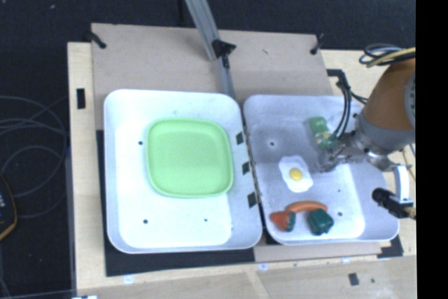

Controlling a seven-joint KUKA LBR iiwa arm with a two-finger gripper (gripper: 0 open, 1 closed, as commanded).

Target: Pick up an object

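In the right bin lie several toys. A fried egg sits near the middle. A pale green piece lies toward the back. Along the front are an orange sausage shape, a red piece and a dark green piece. The arm's orange-banded wrist reaches in from the right. My gripper hangs low over the bin, just right of the egg and just below the pale green piece. Nothing shows as held.
The left bin holds a light green square plate. A grey metal post slants up from the back between the bins. Black cables trail along the arm by the right bin's back corner.
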